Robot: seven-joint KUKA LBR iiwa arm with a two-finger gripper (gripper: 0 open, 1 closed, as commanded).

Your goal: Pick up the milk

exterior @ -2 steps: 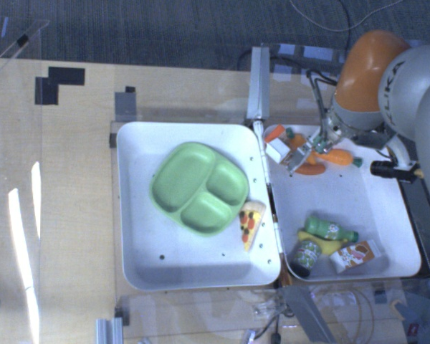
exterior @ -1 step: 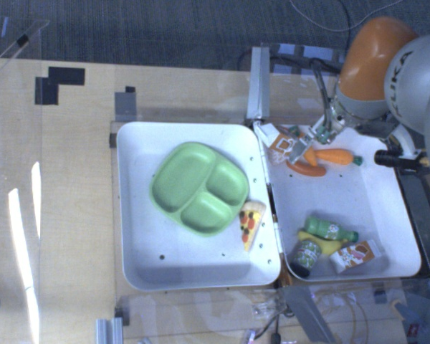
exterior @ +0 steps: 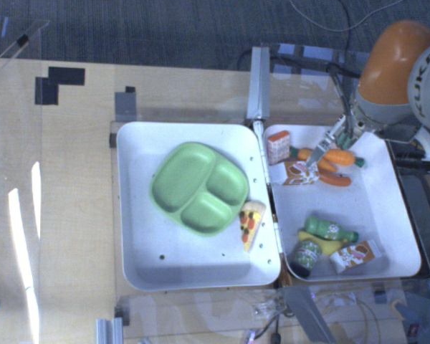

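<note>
The milk looks to be the small red-and-white carton (exterior: 277, 147), standing upright in the back left corner of the right bin (exterior: 387, 213). My gripper (exterior: 312, 161) reaches down and to the left from the orange-banded wrist (exterior: 390, 63). Its tip hangs over a flat red-and-white packet (exterior: 299, 173), about a carton's width to the right of the milk. Nothing can be seen held in it. A second white-and-brown carton (exterior: 354, 256) lies on its side near the bin's front right.
A carrot (exterior: 340, 158) and a sausage (exterior: 334, 180) lie just right of the gripper tip. A green bottle (exterior: 328, 229), a banana (exterior: 324, 244) and a can (exterior: 307, 254) crowd the front. The left bin (exterior: 140, 192) holds a green divided plate (exterior: 198, 186) and a pizza slice (exterior: 249, 224).
</note>
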